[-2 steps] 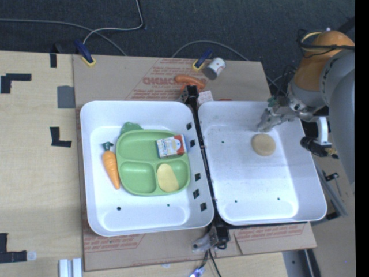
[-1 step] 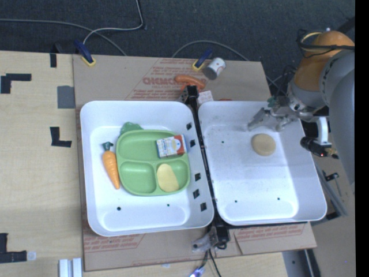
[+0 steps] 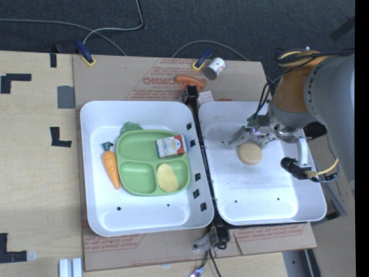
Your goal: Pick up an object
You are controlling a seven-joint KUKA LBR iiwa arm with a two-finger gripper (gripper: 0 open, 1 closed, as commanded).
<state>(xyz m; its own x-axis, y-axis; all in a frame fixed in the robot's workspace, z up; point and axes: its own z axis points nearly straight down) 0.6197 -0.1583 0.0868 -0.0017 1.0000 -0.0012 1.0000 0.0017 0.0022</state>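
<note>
Progress: nothing lifted yet; grasp and lift remain, I'd judge.
Bins: two; right bin (image 3: 300,203) is my landmark.
Tray: one green tray (image 3: 138,175), in the bin left of it.
Gripper (image 3: 252,136): fingers apart, straddling.
Tan round object (image 3: 250,153): one, on the right bin's floor.
Carrot (image 3: 111,167): one, beside the tray.

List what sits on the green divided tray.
On the green divided tray: a small carton in its upper compartment, a yellow oval piece lower right. Whatever lies beneath them is covered.

A green divided tray (image 3: 138,175) sat in the left bin (image 3: 95,154), a carrot (image 3: 110,168) lying just beside it.
</note>
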